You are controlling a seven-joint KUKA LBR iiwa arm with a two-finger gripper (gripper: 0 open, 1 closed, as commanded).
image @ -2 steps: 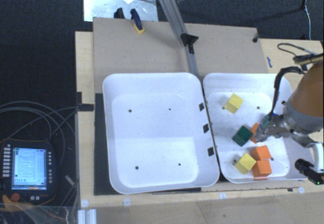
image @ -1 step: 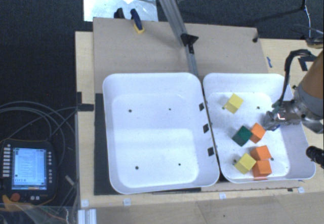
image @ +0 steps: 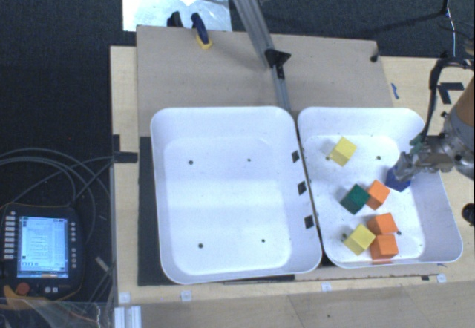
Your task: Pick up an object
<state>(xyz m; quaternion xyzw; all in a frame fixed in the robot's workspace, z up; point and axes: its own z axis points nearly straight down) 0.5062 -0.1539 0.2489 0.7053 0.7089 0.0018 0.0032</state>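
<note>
Camera view: two yellow cubes (image: 342, 151), three orange, one green; fingers' (image: 401, 171) state unclear.

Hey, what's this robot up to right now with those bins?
The arm reaches in from the right, with its gripper low over the right bin, right at a blue block. Yellow, orange and green blocks lie loose around it. Whether it has gripped the blue block cannot be told from here.

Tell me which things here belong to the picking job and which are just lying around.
Job: gripper; blue block; yellow blocks; green block; orange blocks; right bin.
Lying about: left bin; pendant; clamp.
</note>
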